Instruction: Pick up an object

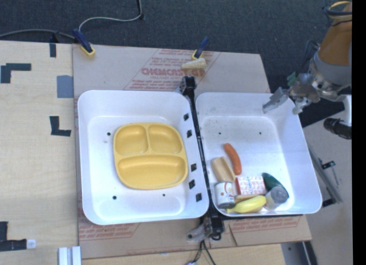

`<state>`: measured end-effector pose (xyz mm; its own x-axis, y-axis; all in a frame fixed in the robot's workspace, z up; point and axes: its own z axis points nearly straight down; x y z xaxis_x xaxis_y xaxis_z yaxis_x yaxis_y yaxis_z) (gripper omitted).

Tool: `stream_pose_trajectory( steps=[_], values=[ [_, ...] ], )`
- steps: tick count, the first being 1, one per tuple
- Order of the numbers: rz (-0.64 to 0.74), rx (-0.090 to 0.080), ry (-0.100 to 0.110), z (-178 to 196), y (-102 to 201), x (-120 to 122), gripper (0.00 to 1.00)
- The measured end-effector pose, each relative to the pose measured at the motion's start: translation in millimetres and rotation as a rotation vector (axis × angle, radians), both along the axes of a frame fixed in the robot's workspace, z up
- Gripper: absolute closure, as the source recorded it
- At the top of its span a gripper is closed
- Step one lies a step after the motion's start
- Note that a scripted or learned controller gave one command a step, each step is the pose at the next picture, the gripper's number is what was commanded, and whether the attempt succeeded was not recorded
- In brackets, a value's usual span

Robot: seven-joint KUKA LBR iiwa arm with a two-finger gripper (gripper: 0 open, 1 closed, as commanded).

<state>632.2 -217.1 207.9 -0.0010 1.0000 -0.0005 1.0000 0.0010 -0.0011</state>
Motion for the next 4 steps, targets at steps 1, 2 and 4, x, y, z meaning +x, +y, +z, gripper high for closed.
stream_pose_trajectory(
  steps=[1,2,4],
  values=[
    [0.001,0.002,0.003,-110,58,35,0.0],
    [0.001,0.0,-0.002,-123,118,36,0.0],
    [0.0,-0.002,-0.005,-122,119,-33,0.0]
  ],
)
